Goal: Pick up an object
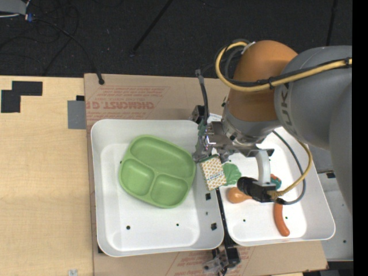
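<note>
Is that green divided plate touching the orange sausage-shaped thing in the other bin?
Apart. The camera view shows the green plate lying in the left bin, while the orange sausage lies in the right bin, with both bin rims between them.

I see a green divided plate (158, 171) lying flat in the left bin (109, 234), toward its right wall. A small patterned packet (213, 172) (tilted, beside a green scrap (232, 172)) sits over the bins' shared edge. An orange sausage-shaped piece (281, 219) lies near the right bin's (322, 226) front edge.
</note>
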Controlling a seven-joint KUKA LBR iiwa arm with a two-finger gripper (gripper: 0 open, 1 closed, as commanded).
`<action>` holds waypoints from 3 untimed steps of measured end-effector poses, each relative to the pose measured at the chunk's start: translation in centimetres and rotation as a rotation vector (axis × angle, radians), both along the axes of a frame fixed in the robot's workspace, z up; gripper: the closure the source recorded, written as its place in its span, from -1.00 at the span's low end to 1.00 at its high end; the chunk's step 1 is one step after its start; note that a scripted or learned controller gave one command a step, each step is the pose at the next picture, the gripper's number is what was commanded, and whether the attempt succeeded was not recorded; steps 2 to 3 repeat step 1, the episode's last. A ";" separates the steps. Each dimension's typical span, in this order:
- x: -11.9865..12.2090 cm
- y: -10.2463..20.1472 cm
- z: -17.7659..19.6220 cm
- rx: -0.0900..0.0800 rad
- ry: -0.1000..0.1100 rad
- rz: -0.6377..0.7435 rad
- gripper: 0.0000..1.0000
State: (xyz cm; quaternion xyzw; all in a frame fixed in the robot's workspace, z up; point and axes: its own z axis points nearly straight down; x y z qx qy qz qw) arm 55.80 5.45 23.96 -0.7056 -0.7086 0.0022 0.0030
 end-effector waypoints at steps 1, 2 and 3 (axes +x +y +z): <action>-1.3 5.1 0.4 0.000 -0.002 0.002 1.00; -1.3 5.1 0.4 0.000 -0.002 0.002 1.00; -1.3 5.1 0.4 0.000 -0.002 0.002 1.00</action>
